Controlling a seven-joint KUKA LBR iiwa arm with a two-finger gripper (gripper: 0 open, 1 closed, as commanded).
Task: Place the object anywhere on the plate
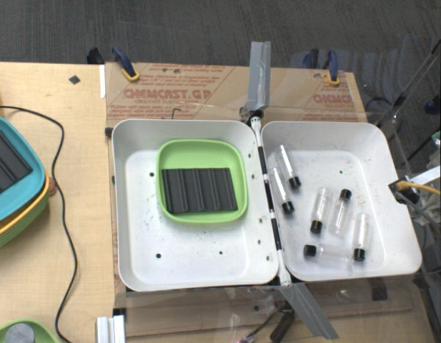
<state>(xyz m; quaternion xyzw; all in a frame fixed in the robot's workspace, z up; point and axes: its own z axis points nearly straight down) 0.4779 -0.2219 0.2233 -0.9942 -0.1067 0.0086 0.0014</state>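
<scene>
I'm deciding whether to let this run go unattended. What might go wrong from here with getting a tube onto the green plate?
The clear tubes lie close together at mixed angles, so a grasp may catch two or slip off. They are round and might roll on the plate's ribbed black insert. The carry also has to clear the divider between the bins.

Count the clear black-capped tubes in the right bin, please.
6 tubes: two by the bin's left wall, two in its middle, two near its front edge. None seems hidden.
</scene>
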